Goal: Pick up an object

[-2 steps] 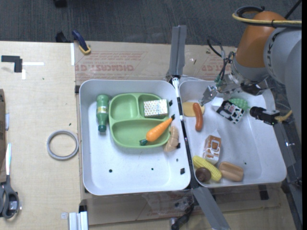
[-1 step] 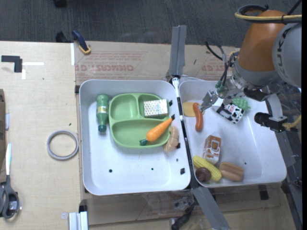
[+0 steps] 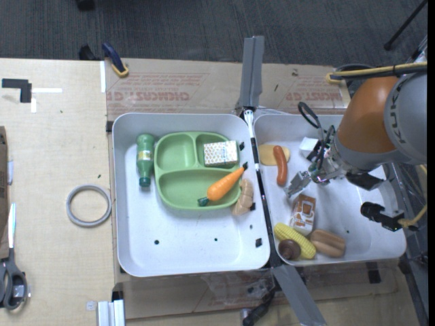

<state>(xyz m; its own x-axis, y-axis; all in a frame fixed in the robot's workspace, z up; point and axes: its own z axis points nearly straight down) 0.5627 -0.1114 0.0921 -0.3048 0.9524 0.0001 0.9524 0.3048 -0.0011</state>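
Over right bin (image 3: 380, 212), metal gripper (image 3: 300, 181) above glossy brown packet (image 3: 303, 214); fingers' state unclear, cannot tell.

Dark grey carpet floor (image 3: 204, 12) beyond a pale wooden bench (image 3: 54, 155) (cardboard sheet (image 3: 177, 87) on top)

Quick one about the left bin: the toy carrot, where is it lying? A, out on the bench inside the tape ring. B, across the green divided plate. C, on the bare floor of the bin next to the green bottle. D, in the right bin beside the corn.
B: the carrot lies slantwise across the green divided plate in the left bin, its tip pointing toward the small box.
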